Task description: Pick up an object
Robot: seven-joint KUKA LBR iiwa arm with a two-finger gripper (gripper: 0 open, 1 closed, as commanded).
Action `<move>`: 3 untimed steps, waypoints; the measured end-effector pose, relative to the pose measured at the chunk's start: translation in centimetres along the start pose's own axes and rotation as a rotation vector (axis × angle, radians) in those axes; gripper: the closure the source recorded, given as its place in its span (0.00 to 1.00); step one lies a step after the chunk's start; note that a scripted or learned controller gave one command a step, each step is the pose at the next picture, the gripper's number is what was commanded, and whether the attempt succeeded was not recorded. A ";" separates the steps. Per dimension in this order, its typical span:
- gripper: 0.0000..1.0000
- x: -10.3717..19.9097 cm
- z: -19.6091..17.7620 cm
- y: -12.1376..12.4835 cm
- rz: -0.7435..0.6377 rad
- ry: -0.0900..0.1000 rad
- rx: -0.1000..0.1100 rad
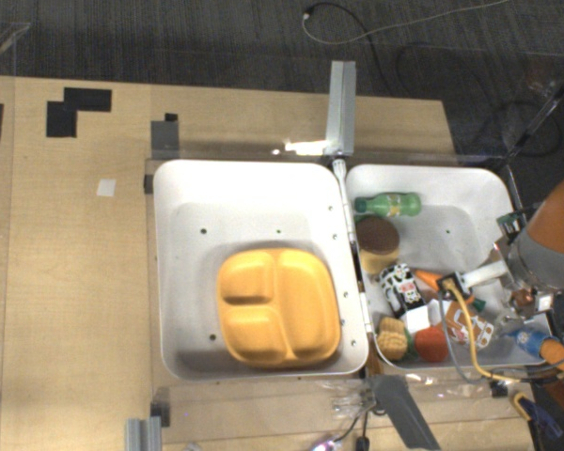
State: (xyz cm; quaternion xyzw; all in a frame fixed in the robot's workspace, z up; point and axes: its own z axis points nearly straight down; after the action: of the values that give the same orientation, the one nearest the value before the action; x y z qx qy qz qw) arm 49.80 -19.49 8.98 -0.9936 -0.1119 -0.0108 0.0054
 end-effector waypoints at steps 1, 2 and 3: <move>1.00 0.0 -1.1 0.1 -0.010 -0.001 -0.004; 1.00 12.4 -13.2 0.8 0.008 -0.018 -0.009; 1.00 12.6 -14.3 0.7 -0.002 -0.017 -0.010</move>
State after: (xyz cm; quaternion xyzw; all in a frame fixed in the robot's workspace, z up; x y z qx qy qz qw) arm 61.97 -17.51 23.54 -0.9936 -0.1130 -0.0027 -0.0005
